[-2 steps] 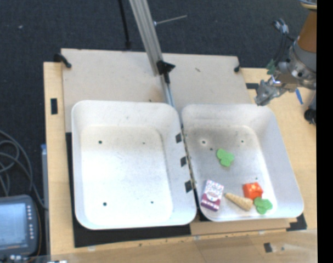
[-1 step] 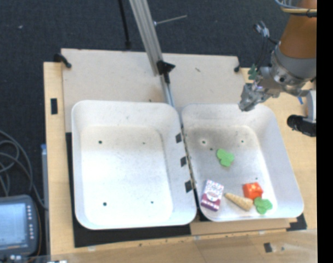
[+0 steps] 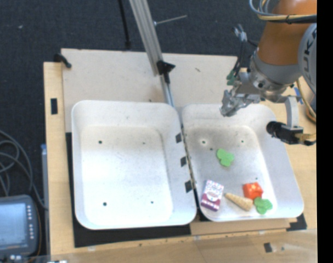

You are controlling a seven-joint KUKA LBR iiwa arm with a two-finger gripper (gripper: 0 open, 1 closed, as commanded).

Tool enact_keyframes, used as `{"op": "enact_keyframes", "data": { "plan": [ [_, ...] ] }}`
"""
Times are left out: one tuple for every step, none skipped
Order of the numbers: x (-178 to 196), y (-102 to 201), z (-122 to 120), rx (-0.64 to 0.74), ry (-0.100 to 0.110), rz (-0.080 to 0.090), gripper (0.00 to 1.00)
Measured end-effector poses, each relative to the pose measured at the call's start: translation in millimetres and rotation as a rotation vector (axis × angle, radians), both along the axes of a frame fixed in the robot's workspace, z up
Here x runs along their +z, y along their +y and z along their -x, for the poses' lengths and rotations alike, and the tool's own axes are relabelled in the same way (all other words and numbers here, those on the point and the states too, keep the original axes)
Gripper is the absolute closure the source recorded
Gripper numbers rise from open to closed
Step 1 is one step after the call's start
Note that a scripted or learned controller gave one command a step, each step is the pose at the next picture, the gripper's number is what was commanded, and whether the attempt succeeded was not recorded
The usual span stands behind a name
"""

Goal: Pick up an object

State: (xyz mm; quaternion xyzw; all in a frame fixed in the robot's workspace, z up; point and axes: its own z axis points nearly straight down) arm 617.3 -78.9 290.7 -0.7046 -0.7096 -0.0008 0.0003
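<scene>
My gripper [image 3: 230, 108] hangs above the back rim of the right bin [image 3: 276, 163], with nothing seen between its fingers. In that bin a green piece [image 3: 225, 158] lies near the middle. Along the front wall lie a purple and white carton [image 3: 212, 195], a tan cone-shaped piece [image 3: 239, 201], a red piece [image 3: 252, 190] and a second green piece [image 3: 263, 205]. All of them sit well in front of the gripper.
The left bin [image 3: 128, 163] stands beside the right one, sharing a middle wall. A slanted metal post [image 3: 150, 37] rises behind the bins. A grey screen unit [image 3: 11, 226] sits at the lower left, off the bench.
</scene>
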Motion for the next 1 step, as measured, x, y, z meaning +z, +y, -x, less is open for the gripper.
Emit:
{"op": "enact_keyframes", "data": {
  "plan": [
    [-0.1, 44.4, 11.5, -0.001, 0.0, 0.001, 1.0]
  ]
}}
